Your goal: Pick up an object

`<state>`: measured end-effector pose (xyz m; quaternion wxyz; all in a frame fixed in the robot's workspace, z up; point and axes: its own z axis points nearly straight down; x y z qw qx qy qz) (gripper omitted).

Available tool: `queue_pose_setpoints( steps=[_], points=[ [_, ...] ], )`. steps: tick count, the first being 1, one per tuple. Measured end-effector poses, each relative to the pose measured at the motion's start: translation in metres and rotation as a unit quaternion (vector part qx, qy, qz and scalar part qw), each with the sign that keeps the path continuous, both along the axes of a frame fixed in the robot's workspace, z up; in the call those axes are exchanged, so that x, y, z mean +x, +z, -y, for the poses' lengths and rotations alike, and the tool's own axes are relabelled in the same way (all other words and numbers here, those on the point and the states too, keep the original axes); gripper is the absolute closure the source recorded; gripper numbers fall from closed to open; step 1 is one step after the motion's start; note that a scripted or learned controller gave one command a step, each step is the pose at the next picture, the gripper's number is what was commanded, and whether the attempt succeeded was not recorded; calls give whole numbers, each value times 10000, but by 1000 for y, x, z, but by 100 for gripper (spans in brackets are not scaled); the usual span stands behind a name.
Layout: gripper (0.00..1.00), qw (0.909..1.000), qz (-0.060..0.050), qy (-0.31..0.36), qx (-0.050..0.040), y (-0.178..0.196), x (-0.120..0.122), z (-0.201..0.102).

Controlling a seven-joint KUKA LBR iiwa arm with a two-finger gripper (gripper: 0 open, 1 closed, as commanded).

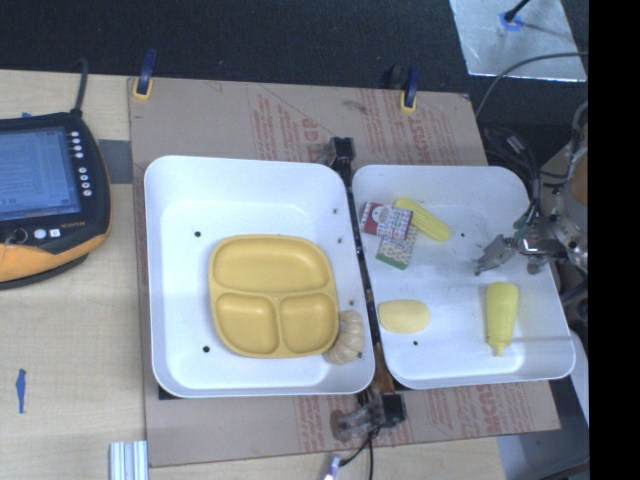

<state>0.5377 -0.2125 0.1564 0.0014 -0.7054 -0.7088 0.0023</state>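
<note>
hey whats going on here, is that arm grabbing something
Not yet. The arm's tool hangs over the right white bin, close above the upright yellow mustard bottle, with nothing between its fingers. A yellow corn cob, a small printed box and a pale yellow lump lie there untouched. The left bin holds a yellow divided tray.

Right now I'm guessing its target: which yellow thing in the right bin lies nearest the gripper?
The yellow bottle, just below the gripper by the bin's right side. The corn and yellow lump lie farther left.
</note>
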Motion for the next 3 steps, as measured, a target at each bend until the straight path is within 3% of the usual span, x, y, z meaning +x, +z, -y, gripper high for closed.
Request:
queue_pose_setpoints(
  steps=[1, 2, 3],
  points=[
    [0, 10000, -2, 2, 9, -65, -43, -1],
    [100, 10000, -4, 26, -1, -55, -43, 1],
    [100, 10000, 5, 20, 10, -65, -42, -64]
  ],
)
